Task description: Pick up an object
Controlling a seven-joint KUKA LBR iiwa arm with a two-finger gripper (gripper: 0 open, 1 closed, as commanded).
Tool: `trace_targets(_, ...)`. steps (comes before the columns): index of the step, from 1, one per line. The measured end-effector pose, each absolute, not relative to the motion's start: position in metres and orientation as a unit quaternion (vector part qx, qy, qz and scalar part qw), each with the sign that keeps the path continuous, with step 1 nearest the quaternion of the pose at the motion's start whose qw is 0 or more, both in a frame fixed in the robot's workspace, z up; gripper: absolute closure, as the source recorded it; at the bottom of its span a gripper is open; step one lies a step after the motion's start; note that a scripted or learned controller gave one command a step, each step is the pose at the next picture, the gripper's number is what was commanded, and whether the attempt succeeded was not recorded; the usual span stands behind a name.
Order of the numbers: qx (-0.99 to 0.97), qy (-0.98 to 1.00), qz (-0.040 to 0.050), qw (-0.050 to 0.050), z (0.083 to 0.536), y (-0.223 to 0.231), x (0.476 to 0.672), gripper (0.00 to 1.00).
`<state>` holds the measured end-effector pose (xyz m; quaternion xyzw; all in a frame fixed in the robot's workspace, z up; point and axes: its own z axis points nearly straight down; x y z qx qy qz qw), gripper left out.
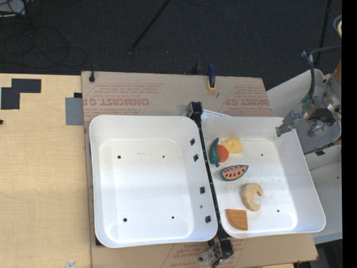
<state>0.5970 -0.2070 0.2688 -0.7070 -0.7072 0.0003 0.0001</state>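
The right white bin [305,177] holds several toy foods. A yellow block [233,144] lies near its far left side, touching a red tomato with a green leaf [220,152]. Below them sits a watermelon slice [234,172]. Closer to the front are a tan curved piece [252,196] and an orange wedge [237,219]. My gripper [285,125] hangs over the bin's far right corner, up and to the right of all the objects, with nothing seen in it.
The left white bin [100,166] sits beside the right one, with a black divider strip [202,172] between them. Both rest on a cardboard sheet [139,96]. A wooden bench top [39,172] lies to the left. The arm's grey body [323,116] stands at the right.
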Motion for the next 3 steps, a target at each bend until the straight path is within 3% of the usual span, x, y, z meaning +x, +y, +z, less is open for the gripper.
trace_targets(1, -0.705, -0.709, 0.0029, 0.008, 0.166, -0.137, 0.565, 0.0)
trace_targets(2, -0.707, -0.707, 0.0011, 0.002, 0.084, -0.12, 0.522, 0.0)
trace_targets(3, -0.709, -0.705, 0.0005, 0.002, 0.098, -0.123, 0.524, 1.0)
